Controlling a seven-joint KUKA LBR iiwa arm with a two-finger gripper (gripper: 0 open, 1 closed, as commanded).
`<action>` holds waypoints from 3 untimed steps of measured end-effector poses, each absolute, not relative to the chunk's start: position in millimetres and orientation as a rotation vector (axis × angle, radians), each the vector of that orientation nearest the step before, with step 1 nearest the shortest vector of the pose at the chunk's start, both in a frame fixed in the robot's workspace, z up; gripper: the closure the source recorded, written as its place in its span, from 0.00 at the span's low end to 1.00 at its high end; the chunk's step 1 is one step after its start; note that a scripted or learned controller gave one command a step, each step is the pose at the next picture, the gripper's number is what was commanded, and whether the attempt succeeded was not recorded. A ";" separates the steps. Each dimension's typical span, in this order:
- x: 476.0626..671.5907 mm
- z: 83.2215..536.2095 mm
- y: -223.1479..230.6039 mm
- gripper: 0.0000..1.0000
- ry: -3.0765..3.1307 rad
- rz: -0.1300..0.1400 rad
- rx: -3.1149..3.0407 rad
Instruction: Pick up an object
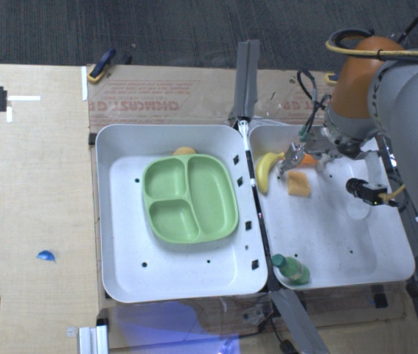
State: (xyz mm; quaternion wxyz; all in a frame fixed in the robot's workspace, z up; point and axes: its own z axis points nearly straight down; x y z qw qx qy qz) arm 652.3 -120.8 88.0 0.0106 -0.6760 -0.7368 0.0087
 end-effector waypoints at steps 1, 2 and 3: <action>607.0 92.1 -103.0 0.00 -2.411 0.001 -2.015; 607.1 101.4 -104.9 1.00 -2.408 0.001 -2.021; 603.6 191.2 -54.5 1.00 -2.370 0.003 -2.062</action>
